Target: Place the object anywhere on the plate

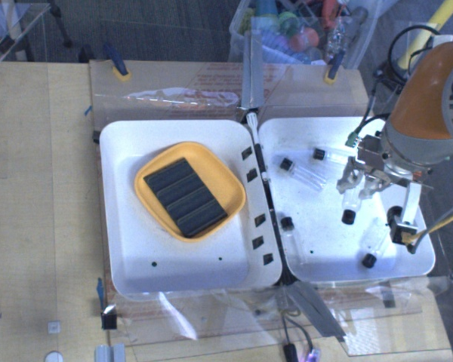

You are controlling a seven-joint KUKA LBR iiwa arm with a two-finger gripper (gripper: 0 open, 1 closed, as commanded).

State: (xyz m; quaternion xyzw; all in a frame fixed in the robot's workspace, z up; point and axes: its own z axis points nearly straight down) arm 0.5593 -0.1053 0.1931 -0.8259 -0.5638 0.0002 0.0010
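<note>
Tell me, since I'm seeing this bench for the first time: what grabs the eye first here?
The yellow plate in the left bin stands out, with a dark ribbed block lying on it. The arm's orange band over the right bin comes next. Below it the gripper hovers among several clear vials with black caps.

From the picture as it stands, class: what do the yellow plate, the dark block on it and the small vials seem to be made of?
Yellow plate: likely plastic, evenly coloured, softly glossy.
Dark block: possibly rubber or foam, matte and ribbed.
Vials: clear plastic or glass, see-through with black caps; which one is unclear.
</note>
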